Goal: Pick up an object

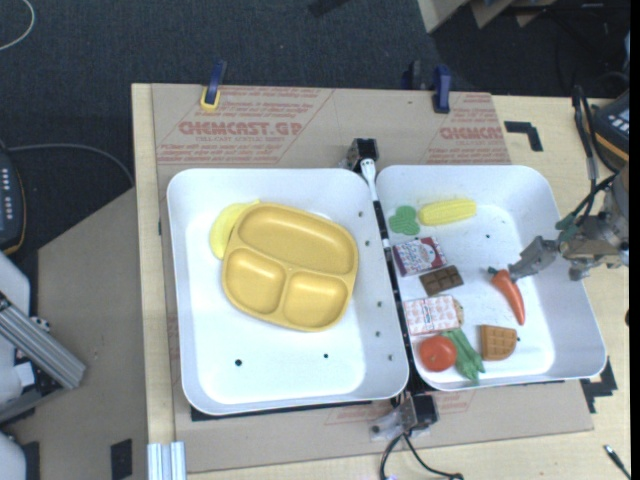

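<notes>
We see a cardboard-covered bench (300,118) bearing two shallow white bins side by side. The left bin (200,368) holds a yellow divided tray (288,266), which lies partly over a yellow disc (222,230) at its upper left edge. The right bin (570,353) holds the small play-food items. Along its left side we find, from top to bottom, a green leaf piece (404,221), a red-and-white packet (417,256), a brown chocolate bar (441,280), a white-and-red packet (432,316) and a red tomato (437,353). A corn cob (447,211) lies just beside the leaf piece; a green vegetable (466,356) touches the tomato, with a waffle (497,342) just beside it. An orange-red chilli pepper (510,295) lies apart from these, toward the bin's right. The gripper (530,258) reaches in from the right edge, its tip just above the pepper's upper end. We cannot tell how its jaws stand, and nothing is seen between them.
</notes>
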Tool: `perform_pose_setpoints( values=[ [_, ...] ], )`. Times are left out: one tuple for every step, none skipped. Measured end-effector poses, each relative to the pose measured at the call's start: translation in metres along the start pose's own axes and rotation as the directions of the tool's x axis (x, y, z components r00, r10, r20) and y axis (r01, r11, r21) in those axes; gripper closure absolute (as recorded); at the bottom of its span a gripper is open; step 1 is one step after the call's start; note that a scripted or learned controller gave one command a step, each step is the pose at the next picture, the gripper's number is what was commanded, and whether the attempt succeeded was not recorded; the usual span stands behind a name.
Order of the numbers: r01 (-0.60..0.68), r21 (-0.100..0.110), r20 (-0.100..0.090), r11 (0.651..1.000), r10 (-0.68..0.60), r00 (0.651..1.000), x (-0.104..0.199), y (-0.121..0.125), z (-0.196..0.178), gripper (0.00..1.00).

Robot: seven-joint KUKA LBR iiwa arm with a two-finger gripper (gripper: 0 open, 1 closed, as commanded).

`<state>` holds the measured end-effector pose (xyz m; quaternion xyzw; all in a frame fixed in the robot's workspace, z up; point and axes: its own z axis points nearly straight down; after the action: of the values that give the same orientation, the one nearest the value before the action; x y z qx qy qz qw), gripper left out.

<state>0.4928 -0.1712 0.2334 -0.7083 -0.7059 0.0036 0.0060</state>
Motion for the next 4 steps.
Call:
perform_pose_setpoints(
  values=[
    [0.003, -0.013, 0.003, 1.0, -0.003, 1.0, 0.0, 0.003, -0.006, 0.0],
    [0.002, -0.008, 0.001, 1.0, -0.002, 1.0, -0.009, -0.001, 0.048, 0.0],
    [0.003, -0.008, 0.001, 1.0, -0.003, 1.0, -0.009, -0.001, 0.091, 0.0],
    [0.003, -0.008, 0.0, 1.0, -0.003, 1.0, -0.008, -0.001, 0.144, 0.0]
  ],
)
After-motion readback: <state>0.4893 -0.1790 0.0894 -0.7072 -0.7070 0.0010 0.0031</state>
